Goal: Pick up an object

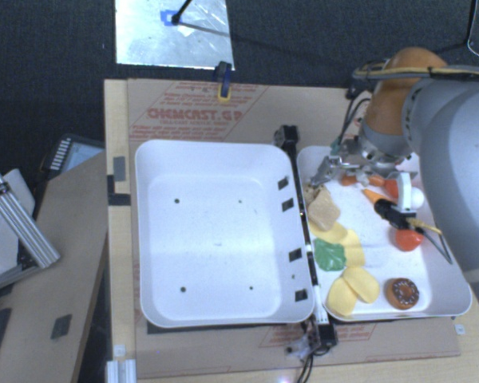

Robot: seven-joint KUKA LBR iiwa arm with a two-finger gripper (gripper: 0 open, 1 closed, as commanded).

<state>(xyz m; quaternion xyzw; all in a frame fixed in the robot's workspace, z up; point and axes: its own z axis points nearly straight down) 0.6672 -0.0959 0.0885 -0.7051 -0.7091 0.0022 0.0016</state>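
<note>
My gripper hangs over the far left corner of the right bin, pointing down and to the left. Just below its tip lies a tan bread-like piece; I see nothing held. Further toward the front lie yellow pieces, a green piece, two yellow lumps and a brown doughnut. A red tomato-like ball and an orange carrot-like piece lie under the wrist, partly hidden.
The left bin stands beside the right one, with a row of black clips along the shared wall. The grey arm covers the right bin's far right part. A silver sheet lies behind the bench.
</note>
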